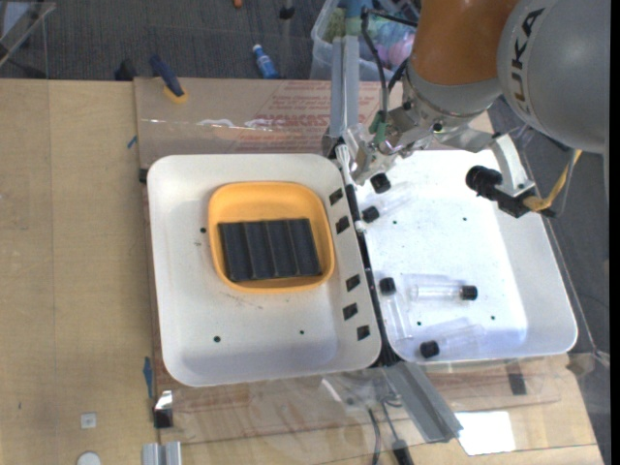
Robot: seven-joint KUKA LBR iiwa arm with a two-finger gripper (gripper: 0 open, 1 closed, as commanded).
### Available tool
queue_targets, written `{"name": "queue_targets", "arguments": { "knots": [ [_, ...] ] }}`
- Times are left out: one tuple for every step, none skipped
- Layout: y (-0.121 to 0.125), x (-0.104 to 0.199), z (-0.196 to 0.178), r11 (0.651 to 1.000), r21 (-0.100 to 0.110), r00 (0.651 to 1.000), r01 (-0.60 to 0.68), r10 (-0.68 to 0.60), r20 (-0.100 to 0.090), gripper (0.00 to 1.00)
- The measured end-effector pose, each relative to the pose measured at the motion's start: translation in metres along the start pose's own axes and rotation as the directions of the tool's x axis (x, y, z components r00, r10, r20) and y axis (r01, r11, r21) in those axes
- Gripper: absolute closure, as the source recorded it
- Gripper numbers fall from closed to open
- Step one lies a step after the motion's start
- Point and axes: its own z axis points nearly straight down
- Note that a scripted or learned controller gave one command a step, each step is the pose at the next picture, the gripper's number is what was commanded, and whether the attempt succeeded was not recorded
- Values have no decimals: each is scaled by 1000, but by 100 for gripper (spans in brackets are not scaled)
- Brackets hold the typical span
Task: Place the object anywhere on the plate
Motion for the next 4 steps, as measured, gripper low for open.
{"name": "queue_targets", "arguments": {
  "knots": [
    [27,-16,79,998,6,998,66,-66,-5,100],
    [29,8,57,988,0,988,157,-157,-2,100],
    [43,15,39,956,-2,956,294,-294,0,100],
    [43,36,85,932,2,932,363,-363,-5,100]
  ]
}}
